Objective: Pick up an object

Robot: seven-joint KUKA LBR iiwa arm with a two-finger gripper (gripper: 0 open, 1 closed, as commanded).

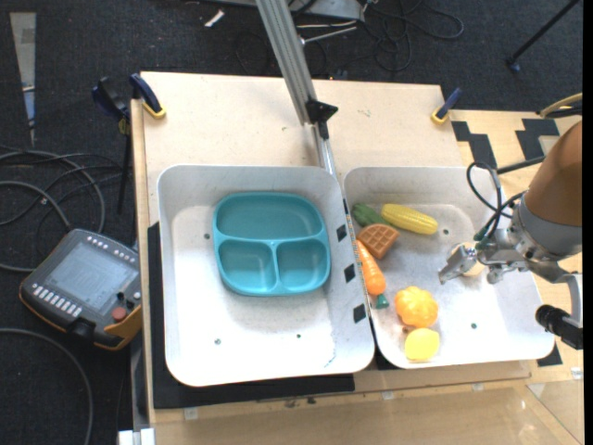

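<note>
Toy food lies in the right bin (519, 341), clustered along its 9 o'clock side: a corn cob (410, 219) at 11 o'clock touching a green vegetable (366, 214), a waffle (378, 240) just below them, a carrot (371, 269) running down the bin's left wall, an orange (416, 307) at 7 o'clock and a lemon (422, 345) just beneath it near the front rim. The jaws (460, 263) hang over the bin's middle, at 3 o'clock from the waffle and apart from every toy; they stand slightly parted, with nothing between them. The grey arm (561, 202) reaches in from 3 o'clock. The left bin (185, 341) holds a teal divided plate (272, 243) near its centre. Both bins sit side by side on the pale surface (241, 119).
</note>
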